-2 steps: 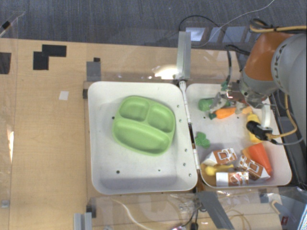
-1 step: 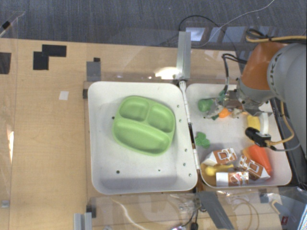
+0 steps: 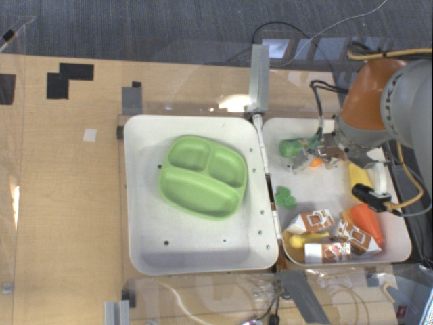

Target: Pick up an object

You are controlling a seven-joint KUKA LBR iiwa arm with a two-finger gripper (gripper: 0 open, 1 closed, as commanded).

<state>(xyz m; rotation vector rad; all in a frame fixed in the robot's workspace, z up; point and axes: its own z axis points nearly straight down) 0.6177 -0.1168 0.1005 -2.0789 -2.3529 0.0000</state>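
A: Target noted: green toy (image 3: pixel 291 147), small, rounded, matte, lying in the right bin (image 3: pixel 338 188) near its back wall, a small orange piece (image 3: pixel 315 162) just beside it.

B: Handling?

A: Judged light and stiff, likely plastic, a bit slick; best pinched across its narrow middle.

B: Gripper (image 3: pixel 325 151)?

A: Hung just right of the toy, low over the bin. Could not tell whether the fingers were spread or closed; nothing seen between them.

B: Surroundings?

A: Cartons (image 3: pixel 335 232) and an orange cone (image 3: pixel 369 222) toward the front. Green divided plate (image 3: pixel 203 176) in the left bin (image 3: pixel 142 202).
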